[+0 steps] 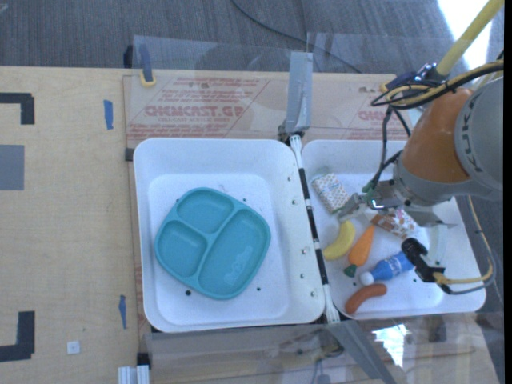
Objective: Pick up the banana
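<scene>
Nearest the camera in the right bin (468,294), a sausage (366,297) lay along the front wall, with a small blue bottle (390,267) just behind it. Next back came the banana (342,239), a short yellow curve resting flat on the bin floor close to the divider between the two bins. It looked like a light toy, probably firm and smooth, so it would likely slip unless pinched across its narrow middle, where the curve is thickest and the sides run nearly parallel. An orange carrot (362,246) lay just beside it on the right, nearly touching, leaving little room for a finger on that flank; the divider side appeared freer. Behind the banana sat a patterned packet (329,190), near but apart. The hand (360,204) hung above and just behind the banana, between it and the packet, with nothing seen in its grip; how wide it stood I could not tell. In the left bin (160,162), well apart, lay a teal divided plate (213,242). Both bins sat on the surface (64,214).
</scene>
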Robot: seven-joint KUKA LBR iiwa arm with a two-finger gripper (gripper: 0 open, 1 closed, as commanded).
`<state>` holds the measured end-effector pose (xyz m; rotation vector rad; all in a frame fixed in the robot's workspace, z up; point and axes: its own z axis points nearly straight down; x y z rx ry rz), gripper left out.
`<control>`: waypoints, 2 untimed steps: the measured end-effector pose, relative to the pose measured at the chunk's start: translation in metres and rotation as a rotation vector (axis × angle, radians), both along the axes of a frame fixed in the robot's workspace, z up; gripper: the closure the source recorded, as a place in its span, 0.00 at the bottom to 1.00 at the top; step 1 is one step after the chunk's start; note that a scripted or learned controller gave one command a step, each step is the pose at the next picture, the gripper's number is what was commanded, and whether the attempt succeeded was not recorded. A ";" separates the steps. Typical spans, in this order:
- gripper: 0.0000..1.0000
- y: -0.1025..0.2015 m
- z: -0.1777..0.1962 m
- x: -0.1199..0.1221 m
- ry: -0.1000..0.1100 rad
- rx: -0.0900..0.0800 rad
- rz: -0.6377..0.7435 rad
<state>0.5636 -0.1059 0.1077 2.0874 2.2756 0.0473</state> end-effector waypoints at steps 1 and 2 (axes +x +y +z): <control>0.00 0.007 -0.001 -0.018 0.005 0.017 -0.149; 0.00 0.003 0.000 0.008 0.015 0.008 -0.153</control>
